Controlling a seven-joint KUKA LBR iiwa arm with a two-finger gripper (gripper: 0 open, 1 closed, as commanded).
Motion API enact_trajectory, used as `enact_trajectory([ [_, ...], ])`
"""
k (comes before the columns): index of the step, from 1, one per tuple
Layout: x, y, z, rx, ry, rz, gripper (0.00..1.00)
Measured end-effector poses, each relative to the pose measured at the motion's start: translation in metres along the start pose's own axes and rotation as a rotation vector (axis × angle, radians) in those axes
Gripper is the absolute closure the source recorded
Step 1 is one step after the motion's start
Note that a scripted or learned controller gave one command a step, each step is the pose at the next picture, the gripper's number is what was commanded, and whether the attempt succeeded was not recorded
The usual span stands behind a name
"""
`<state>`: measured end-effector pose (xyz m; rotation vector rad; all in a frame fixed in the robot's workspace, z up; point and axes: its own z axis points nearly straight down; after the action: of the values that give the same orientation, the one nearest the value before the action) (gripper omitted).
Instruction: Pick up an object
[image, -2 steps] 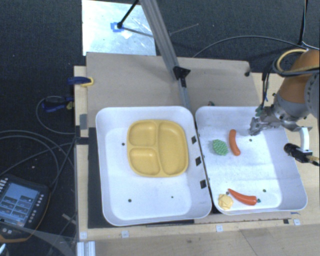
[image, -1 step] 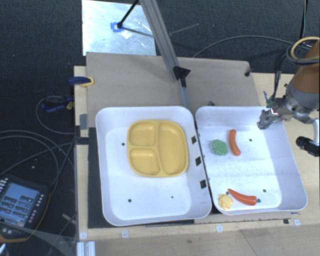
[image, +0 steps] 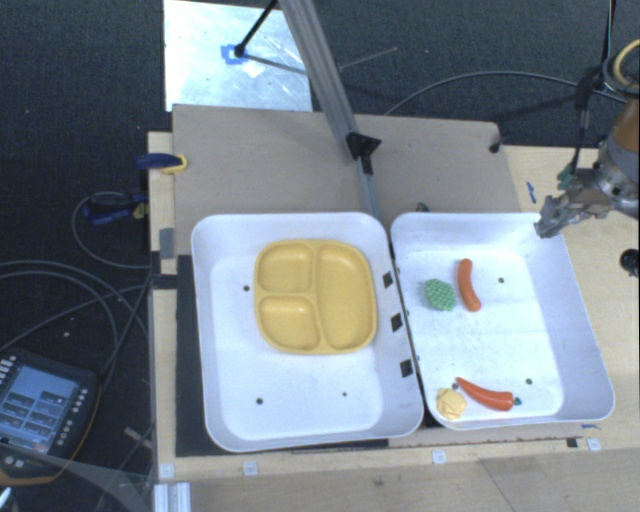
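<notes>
We read this as the approach step: nothing is lifted yet, and the gripper (image: 553, 222) hangs at the upper right corner of the right bin (image: 585, 330), over its rim and apart from every object inside. The objects we might take all lie in that bin: a green knobbly ball (image: 438, 294) near the middle left, an orange sausage-shaped piece (image: 466, 284) just beside it on the right and standing roughly along the bin's depth, a second, longer orange-red piece (image: 486, 395) lying across the near left part, and a small yellow lump (image: 451, 404) touching or nearly touching that piece's left end in the near left corner. The left bin (image: 225, 400) carries a yellow divided plate (image: 315, 296) with three compartments (nothing sits in any of them). What the next move calls for, in our judgement, is a travel inward and to the left over one chosen object, then a descent; the upright orange piece or the green ball look the nearer choices, though they sit close together, so the fingers could nudge one while closing on the other. As for the pose, the arm comes in from the right edge of the view, its wrist angled down and leftward, with the tool end pointing toward the bin's corner. The end is small and dark against the surface (image: 300, 150), and we cannot tell whether the fingers are spread or closed; we see nothing between them.
</notes>
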<state>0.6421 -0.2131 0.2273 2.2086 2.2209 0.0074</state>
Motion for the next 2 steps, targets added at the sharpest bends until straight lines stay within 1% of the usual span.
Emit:
enact_trajectory([
  [1, 0.0, 0.002, -0.041, 0.002, 0.001, -0.002, 1.0],
  [2, 0.057, -0.003, -0.028, 0.009, 0.005, -0.005, 1.0],
])
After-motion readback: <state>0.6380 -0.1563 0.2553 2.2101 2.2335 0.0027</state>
